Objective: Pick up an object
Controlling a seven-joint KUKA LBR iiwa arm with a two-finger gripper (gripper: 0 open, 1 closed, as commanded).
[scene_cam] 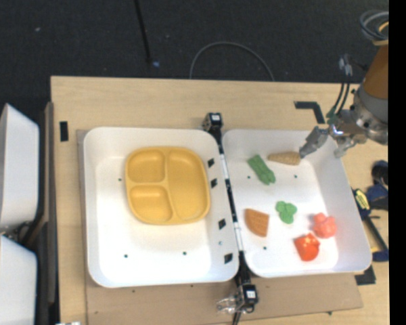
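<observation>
You have two smooth white bins on a pale wooden counter (149,100). The left bin (101,249) carries a glossy yellow plate (168,184) moulded into three compartments. The right bin (342,249) holds small toy foods: a tan, tapered bread piece (283,158), a long green pod (262,169), a knobbly green lump (286,211), an orange wedge (257,222), a pink piece (324,225) and a red one (307,247). The bread lies flat near the bin's far edge. Your gripper (327,142) hangs just right of it, fingers spread apart and holding nothing.
</observation>
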